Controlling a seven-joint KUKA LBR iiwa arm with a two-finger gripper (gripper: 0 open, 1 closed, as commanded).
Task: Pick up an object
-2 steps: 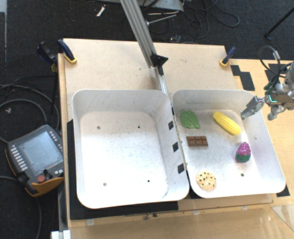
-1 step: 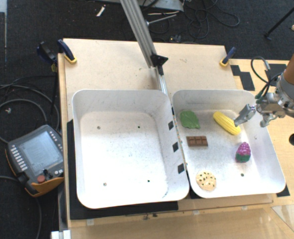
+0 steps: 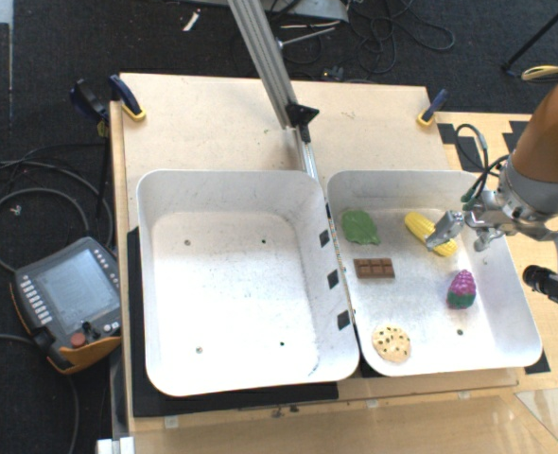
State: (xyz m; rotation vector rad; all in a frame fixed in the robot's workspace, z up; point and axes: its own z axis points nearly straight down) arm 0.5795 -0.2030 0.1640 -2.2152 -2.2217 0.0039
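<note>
The right bin [image 3: 506, 343] holds several small items: a yellow corn cob [image 3: 420, 225], a green leaf-shaped piece [image 3: 359, 226], a brown chocolate bar [image 3: 374, 269], a purple grape bunch with a green base [image 3: 462, 288] and a round speckled cookie [image 3: 391, 342]. My gripper [image 3: 464, 232] hovers over the bin's upper right part, just right of the corn. It stands open, and one finger [image 3: 447, 226] overlaps the corn's right end. Nothing shows between the fingers.
The left bin [image 3: 156, 282] sits beside the right one. A slanted metal pole [image 3: 260, 45] rises from the bench behind the bins. Clamps mark the bench's back corners [image 3: 128, 97]. A teach pendant [image 3: 66, 296] lies on the floor at left.
</note>
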